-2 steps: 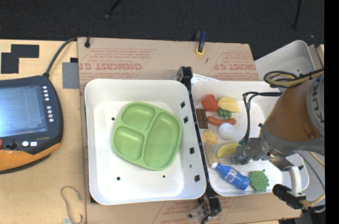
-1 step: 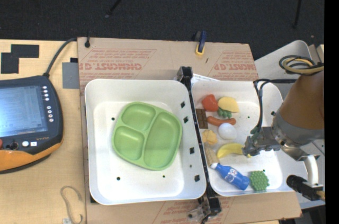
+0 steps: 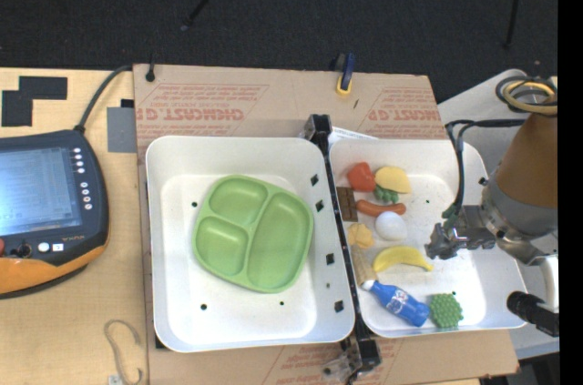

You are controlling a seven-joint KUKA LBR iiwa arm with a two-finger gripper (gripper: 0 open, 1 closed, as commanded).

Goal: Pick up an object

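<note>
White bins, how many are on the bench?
2: the left bin holds a green plate; the right bin holds toy food, beside the gripper.

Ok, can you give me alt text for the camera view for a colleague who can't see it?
The end effector hangs over the right bin, just right of a banana, among toy foods, a white ball and a blue bottle. The left bin holds a green divided plate.

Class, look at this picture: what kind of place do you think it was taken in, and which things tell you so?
Most likely a robotics lab test bench. A grey robot arm reaches over two white bins, toy food such as a banana lies in one, and a handheld control pendant rests beside them.
</note>
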